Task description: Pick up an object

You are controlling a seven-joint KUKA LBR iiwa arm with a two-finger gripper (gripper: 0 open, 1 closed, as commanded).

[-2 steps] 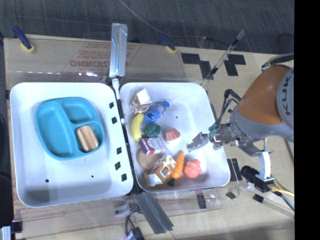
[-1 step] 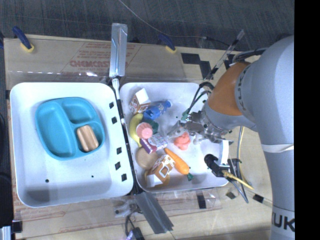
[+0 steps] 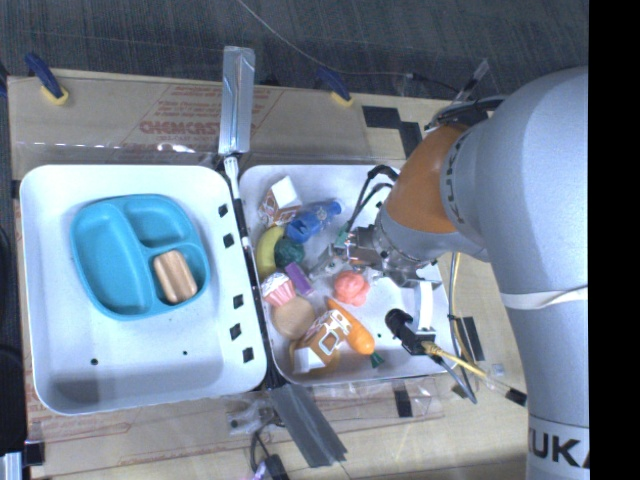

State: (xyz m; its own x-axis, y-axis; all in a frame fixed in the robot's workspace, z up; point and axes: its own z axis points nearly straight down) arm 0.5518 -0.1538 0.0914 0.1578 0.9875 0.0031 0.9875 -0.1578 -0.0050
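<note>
The arm (image 3: 500, 188) reached in from the right and hung over the right bin (image 3: 262, 183), its bulk covering that bin's right part, so a low sweep could have knocked the clutter about. The left bin (image 3: 40, 268) held a blue divided tray (image 3: 110, 253) with a tan bread-like piece (image 3: 175, 276) in its near right compartment, well apart from the arm and in no danger. The gripper (image 3: 352, 251) sat low in the middle of the right bin, just to the far side of a pink round toy (image 3: 350, 287); whether its fingers were parted or closed could not be told, and nothing was seen held between them. Every candidate lay in that bin: a yellow banana (image 3: 266, 250) by the left wall, a dark green piece (image 3: 291, 250) beside it, a blue toy (image 3: 312, 220) farther off, a pink-topped cupcake (image 3: 277, 289), a tan round (image 3: 294, 318) and an orange carton (image 3: 330, 336) near the front. The chief risk was the crowding, since things touched or overlapped and the fingers might have landed on two at once, or nudged the pink toy aside so that it rolled clear. The small rounded pieces looked apt to slip from a pinch.
</note>
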